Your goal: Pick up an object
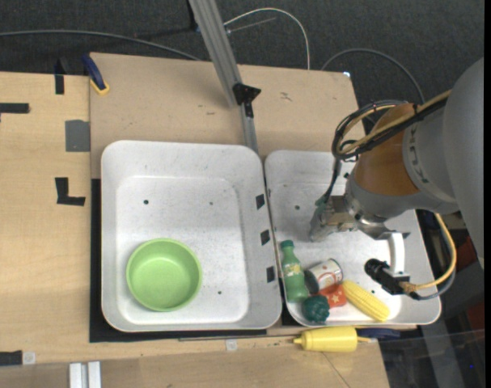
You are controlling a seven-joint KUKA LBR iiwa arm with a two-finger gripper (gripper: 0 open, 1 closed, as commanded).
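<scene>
Green bottle (291, 271), can (326, 274), corn (366, 300) crowd below jaws (320, 223).

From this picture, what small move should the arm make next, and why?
Probably a short shift toward the near edge of the right bin. The gripper sits over bare bin floor, with nothing seen between it and the floor. The green bottle, the can and the yellow corn lie grouped just beyond it, toward that edge. The bottle looks nearest, so it seems the easiest target.

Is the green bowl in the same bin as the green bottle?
No: the green bowl sits in the left bin, while the green bottle lies in the right bin.
</scene>
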